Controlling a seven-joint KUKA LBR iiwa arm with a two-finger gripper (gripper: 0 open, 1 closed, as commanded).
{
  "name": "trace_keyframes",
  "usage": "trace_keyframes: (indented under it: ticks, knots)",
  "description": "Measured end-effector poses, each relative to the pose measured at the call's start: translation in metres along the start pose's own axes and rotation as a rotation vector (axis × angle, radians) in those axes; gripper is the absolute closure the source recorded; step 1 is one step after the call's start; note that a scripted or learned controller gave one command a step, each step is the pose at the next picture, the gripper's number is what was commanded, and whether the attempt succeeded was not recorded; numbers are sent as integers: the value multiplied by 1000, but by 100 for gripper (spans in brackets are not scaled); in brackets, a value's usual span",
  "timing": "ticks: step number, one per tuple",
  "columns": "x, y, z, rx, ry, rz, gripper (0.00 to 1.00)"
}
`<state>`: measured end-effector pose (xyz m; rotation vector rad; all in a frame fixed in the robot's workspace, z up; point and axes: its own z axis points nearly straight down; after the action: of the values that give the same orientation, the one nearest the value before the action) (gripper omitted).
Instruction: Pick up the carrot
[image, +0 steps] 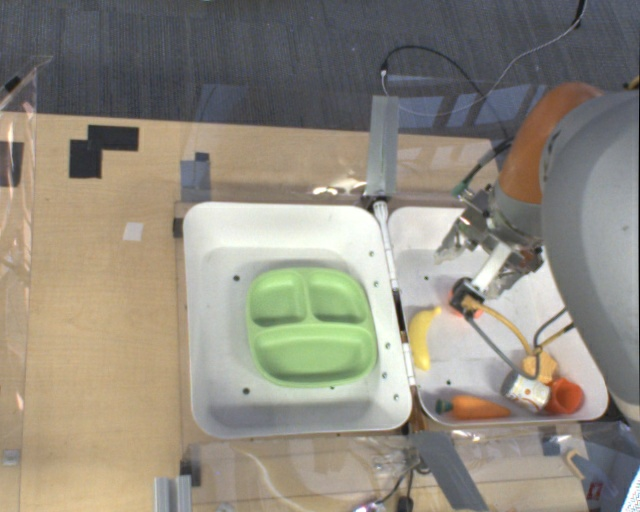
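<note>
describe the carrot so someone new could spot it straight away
Look in the right-hand white bin, the one without the green plate. Along its near edge, below the yellow banana, lies the carrot: long, tapered and orange with a green end, unlike the round orange cup further right.

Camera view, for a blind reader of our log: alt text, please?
The tool hangs over the right bin, apart from the carrot at its near edge. A banana lies there too; a green plate sits in the left bin.

Arm (600, 220) cut off at right edge, gripper (455, 240) too small to read
</note>
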<state>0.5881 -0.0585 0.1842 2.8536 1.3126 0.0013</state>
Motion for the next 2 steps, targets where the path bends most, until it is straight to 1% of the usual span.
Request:
trace_keyframes:
  ticks: [1, 2]
  knots:
    - [-51, 12, 7, 2, -1, 98, 0]
    - [-24, 13, 96, -4, 5, 301, 0]
